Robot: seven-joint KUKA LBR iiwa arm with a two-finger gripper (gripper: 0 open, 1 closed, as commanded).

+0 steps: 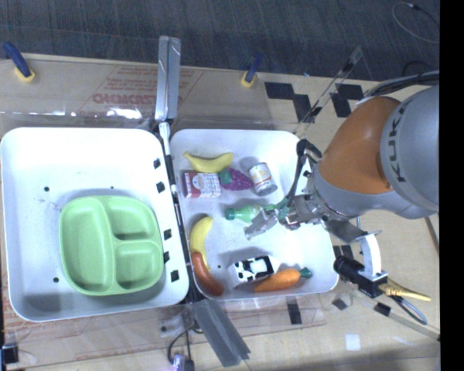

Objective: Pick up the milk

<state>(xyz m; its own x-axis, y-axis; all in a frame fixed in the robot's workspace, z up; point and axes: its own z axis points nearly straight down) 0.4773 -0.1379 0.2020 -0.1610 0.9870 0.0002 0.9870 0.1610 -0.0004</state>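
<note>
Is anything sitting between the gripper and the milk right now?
Nothing visible does. The gripper hangs over the right bin beside the green bottle; the milk lies nearer the camera, with bare bin floor between, touching the carrot.

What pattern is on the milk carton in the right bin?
Black and white cow patches on the milk carton, seen in the camera view.
</note>
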